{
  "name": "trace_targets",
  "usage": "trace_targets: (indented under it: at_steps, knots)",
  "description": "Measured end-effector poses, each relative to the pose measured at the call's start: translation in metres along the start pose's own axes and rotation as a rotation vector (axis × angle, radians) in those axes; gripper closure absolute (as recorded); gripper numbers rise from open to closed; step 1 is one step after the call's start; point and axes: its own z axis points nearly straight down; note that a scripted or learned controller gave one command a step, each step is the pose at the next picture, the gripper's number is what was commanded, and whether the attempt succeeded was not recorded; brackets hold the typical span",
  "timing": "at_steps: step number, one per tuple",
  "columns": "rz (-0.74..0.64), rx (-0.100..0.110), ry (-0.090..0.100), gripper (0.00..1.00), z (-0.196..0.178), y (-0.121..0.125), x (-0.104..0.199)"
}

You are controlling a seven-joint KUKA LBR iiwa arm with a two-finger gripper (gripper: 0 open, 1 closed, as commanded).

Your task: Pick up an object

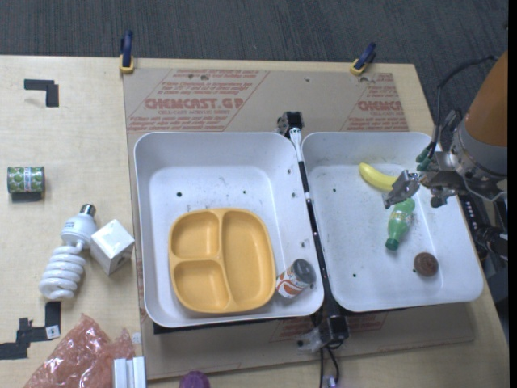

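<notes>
Banana [373, 175], bottle [397, 224] in right bin [452, 289]

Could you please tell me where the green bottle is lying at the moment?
The green bottle lies in the right bin, just below the banana and up-left of the small brown object.

Arm [493, 128] cut off at right edge; purple object [194, 380] clipped at bottom edge.
</notes>
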Motion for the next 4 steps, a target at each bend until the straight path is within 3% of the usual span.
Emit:
trace_targets:
  at_steps: [1, 2, 3, 4]
  knots:
    - [0.003, 0.001, 0.001, 0.0, 0.147, -0.022, 0.016]
    - [0.003, 0.0, 0.001, 0.0, 0.158, -0.047, 0.032]
    - [0.005, -0.003, 0.0, 1.0, 0.148, -0.045, 0.031]
    - [0.001, -0.001, 0.0, 1.0, 0.109, 0.0, 0.029]
